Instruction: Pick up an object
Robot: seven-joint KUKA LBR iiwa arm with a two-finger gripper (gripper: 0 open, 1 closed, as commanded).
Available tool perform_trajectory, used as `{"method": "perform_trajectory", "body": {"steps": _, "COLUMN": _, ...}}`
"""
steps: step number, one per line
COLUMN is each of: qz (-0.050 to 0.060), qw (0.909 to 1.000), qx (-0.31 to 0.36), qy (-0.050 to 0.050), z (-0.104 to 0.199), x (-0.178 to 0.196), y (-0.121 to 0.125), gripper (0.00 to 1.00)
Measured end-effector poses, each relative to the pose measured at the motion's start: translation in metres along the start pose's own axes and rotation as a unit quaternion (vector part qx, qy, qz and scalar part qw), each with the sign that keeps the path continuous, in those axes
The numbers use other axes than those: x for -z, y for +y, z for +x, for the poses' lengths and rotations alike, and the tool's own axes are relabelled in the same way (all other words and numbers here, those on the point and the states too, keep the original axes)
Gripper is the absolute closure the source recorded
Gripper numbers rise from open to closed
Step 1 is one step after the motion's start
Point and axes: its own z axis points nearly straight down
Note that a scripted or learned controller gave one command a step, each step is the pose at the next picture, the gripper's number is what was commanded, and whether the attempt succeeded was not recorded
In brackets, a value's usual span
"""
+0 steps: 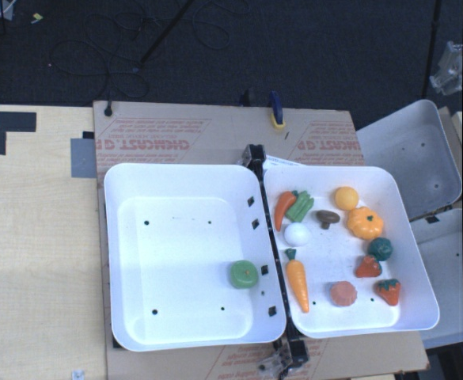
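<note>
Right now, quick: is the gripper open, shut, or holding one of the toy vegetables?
Gripper: state cannot be told.
The round green plastic toy vegetable lies loose in the left shallow white bin.

The cardboard sheet (176, 137) under the two white bins carries red printed lettering, seen upside down. Behind the left bin (120, 212) it seems to read "CHICKAST", though the letters are blurred. Similar red print behind the right bin (405, 212) is too faint to read.
</note>
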Motion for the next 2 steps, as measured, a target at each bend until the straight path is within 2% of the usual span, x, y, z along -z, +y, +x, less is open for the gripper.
{"method": "perform_trajectory", "body": {"steps": 1, "qz": 0.004, "qw": 1.0, "qx": -0.003, "qy": 0.001, "z": -0.036, "x": 0.035, "y": 0.0, "gripper": 1.0}}
{"method": "perform_trajectory", "body": {"steps": 2, "qz": 0.015, "qw": 0.9999, "qx": -0.004, "qy": 0.005, "z": -0.016, "x": -0.157, "y": -0.032, "gripper": 1.0}}
